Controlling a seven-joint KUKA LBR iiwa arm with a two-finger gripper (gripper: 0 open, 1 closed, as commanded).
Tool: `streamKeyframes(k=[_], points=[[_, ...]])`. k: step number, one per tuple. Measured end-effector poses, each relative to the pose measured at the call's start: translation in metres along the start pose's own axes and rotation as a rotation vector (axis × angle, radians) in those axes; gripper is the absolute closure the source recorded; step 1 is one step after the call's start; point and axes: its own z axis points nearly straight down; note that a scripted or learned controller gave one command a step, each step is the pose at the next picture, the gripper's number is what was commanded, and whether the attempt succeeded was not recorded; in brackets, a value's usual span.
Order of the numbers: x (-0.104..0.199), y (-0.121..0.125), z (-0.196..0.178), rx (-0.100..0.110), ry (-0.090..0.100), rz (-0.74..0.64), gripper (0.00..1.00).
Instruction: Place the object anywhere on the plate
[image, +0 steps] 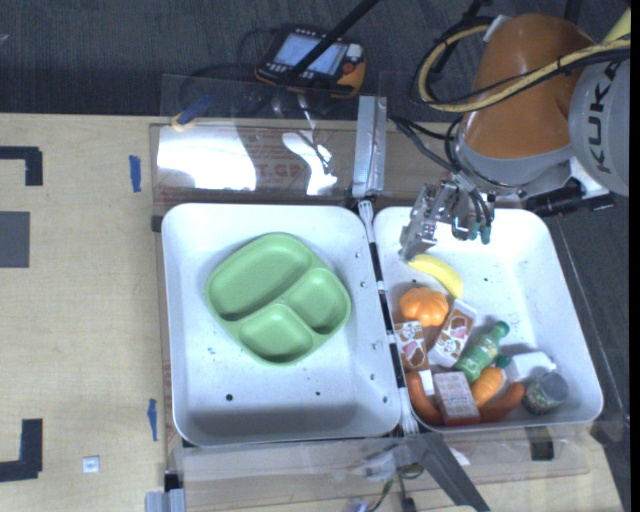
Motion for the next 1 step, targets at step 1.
streamKeyframes(k=[1], points=[[-0.0415,-0.0796,0.0766,0.001,0.0,-0.038,1.0]])
